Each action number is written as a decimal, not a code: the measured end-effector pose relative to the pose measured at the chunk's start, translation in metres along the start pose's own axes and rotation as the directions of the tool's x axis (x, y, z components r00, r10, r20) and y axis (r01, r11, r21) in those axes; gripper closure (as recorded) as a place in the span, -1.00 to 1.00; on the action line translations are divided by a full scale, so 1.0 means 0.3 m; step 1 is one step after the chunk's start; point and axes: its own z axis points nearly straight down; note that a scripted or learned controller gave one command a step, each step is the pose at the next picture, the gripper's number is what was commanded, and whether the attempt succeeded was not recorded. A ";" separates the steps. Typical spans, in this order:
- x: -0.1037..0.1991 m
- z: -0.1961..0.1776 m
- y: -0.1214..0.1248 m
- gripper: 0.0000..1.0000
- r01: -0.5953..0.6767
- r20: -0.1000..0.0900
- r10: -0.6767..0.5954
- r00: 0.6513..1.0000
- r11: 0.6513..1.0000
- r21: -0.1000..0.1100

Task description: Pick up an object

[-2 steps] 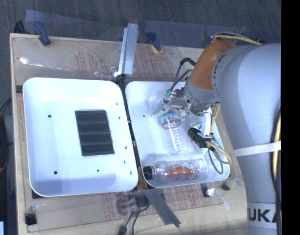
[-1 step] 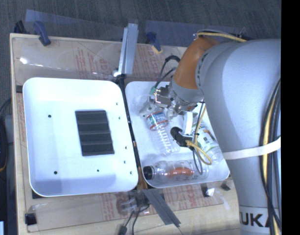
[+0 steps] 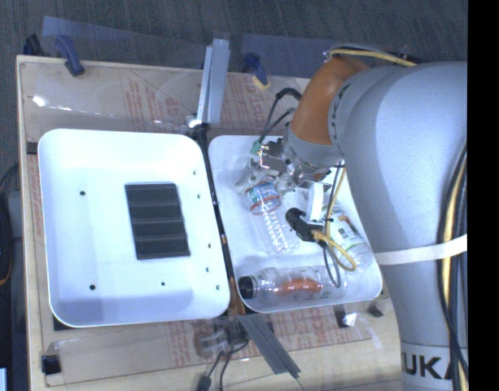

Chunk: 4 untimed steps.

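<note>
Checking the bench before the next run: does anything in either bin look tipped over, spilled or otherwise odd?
Nothing looks spilled or broken. The clear plastic bottles in the right bin all lie on their sides, one along its near wall. The left bin holds a flat dark ridged block. The gripper hangs over the right bin.

From my seat the scene is brightly and evenly lit from overhead. The shallow white plastic left bin (image 3: pixel 111 218) is so bright that its floor washes out to near pure white, with a soft grey shadow pooling along its near edge. The big grey metal arm (image 3: pixel 404 177) catches a smooth sheen and throws shade over the shallow white right bin (image 3: pixel 233 157), where the clear plastic bottles (image 3: pixel 273 218) glint with small highlights and are hard to tell apart. The dark carpet floor (image 3: pixel 233 6) looks grainy. Focus is slightly soft throughout, edges a little fuzzy.
</note>
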 end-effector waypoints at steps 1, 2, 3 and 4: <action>0.234 -0.301 0.050 1.00 0.187 0.003 -0.187 0.982 0.982 -0.007; 0.239 -0.334 0.050 1.00 0.193 0.002 -0.193 0.981 0.981 -0.007; 0.244 -0.366 0.050 1.00 0.200 0.003 -0.200 0.980 0.980 -0.007; 0.247 -0.398 0.051 1.00 0.206 0.003 -0.205 0.979 0.979 -0.008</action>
